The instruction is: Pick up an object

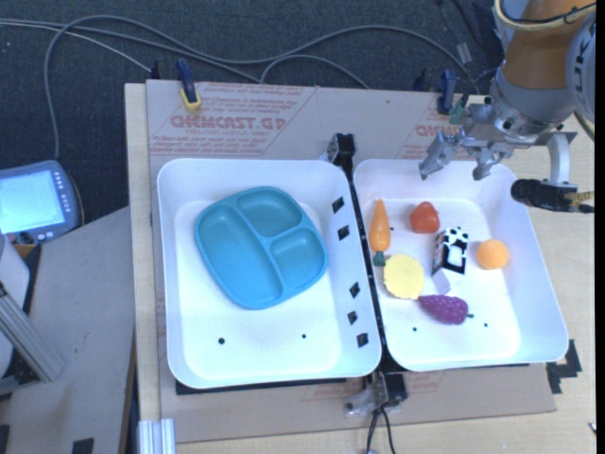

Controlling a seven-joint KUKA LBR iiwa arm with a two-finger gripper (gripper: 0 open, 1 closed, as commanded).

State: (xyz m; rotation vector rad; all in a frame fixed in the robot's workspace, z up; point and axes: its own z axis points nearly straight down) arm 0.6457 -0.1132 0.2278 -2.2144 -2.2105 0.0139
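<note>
1. Camera view: two shallow white bins are seen side by side on the desk [142, 253], and the right bin [529, 282] is taken as the landmark for all places below.
2. The hand [463, 165] is seen above the far rim of the right bin, hanging from the grey arm [544, 55] with its orange band.
3. Its two fingers [433, 162] are spread apart with a clear gap between them, and nothing is held in that gap.
4. An orange carrot [379, 225] is laid along the left side of the right bin, close to the divide between the bins.
5. A red toy [424, 218] is placed just beside the carrot, toward the far half of the right bin.
6. A black-and-white object [453, 250] is set near the middle of the right bin, with an orange ball [492, 254] just to its right.
7. A yellow round piece [404, 276] is found below the carrot, and a purple fruit [443, 307] lies near it, toward the near edge of the right bin.
8. A blue divided plate [261, 246] is seen in the left bin [180, 329], which adjoins the right bin on its left.
9. A small screen [33, 201] is seen well to the left of both bins.
</note>
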